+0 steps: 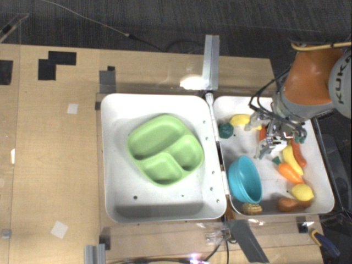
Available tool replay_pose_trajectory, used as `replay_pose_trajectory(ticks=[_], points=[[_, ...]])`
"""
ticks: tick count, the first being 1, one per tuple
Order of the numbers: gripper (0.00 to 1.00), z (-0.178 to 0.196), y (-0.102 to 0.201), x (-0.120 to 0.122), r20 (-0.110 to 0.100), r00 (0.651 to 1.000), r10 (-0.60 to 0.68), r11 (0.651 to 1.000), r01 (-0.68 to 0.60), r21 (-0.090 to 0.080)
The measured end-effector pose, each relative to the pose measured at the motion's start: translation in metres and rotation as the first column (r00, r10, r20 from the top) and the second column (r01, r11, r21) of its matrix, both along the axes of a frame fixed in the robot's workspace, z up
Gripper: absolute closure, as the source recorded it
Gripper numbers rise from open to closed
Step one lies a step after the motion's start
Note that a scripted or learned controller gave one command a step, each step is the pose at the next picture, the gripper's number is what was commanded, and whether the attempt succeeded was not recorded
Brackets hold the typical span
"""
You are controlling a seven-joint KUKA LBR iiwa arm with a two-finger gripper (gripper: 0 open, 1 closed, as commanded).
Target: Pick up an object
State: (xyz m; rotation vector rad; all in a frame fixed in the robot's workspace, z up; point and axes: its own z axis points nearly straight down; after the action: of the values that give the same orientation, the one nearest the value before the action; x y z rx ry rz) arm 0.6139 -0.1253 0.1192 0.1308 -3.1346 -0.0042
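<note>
Hovering over the right bin (324,202) near a banana (288,156) and carrot (290,172), the gripper (270,142) is needing a centred descent; I cannot tell its jaws' state.

Light is bright and even, coming from overhead. A strong white glare patch sits on the counter (55,164) just behind the 2 bins, beside the metal post (211,62). The left bin (115,147) is nearly washed out at its walls, with a soft grey shadow along its near inner edge and a fainter one around the green tray (165,147). The right bin (322,194) shows short, soft shadows under its items. The picture is grainy and mildly soft; the hand (273,138) looks slightly blurred. The dark floor behind stays dim.
</note>
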Motion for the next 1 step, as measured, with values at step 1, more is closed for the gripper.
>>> replay_pose_trajectory(ticks=[1], points=[[0.0,-0.0299,0.0027,-0.0028,0.017,0.995,-0.097,0.995,0.097,-0.002]])
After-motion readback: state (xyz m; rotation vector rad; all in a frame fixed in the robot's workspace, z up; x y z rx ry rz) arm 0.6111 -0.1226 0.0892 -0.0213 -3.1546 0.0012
